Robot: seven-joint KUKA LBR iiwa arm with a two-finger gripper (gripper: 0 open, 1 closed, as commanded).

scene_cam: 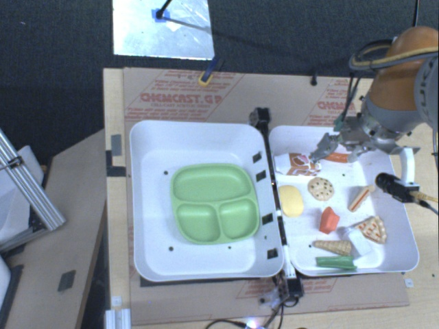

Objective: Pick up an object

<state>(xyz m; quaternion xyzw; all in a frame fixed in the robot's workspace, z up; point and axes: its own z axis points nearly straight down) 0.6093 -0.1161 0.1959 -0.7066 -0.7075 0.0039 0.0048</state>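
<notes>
Gripper point(321, 149) low over right bin point(405, 242), far-left part, just beside bacon point(300, 162); open or closed, cannot tell. Nothing visibly held. Cookie point(320, 188) and lemon point(291, 201) close nearby: likely to get nudged, or flat bacon to slip free.

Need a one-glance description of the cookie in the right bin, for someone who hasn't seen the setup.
Look in the right white bin, the one full of toy food. Near its middle, right of the yellow lump and above the red piece, lies the cookie. It is the only flat round tan thing with dark spots.
</notes>
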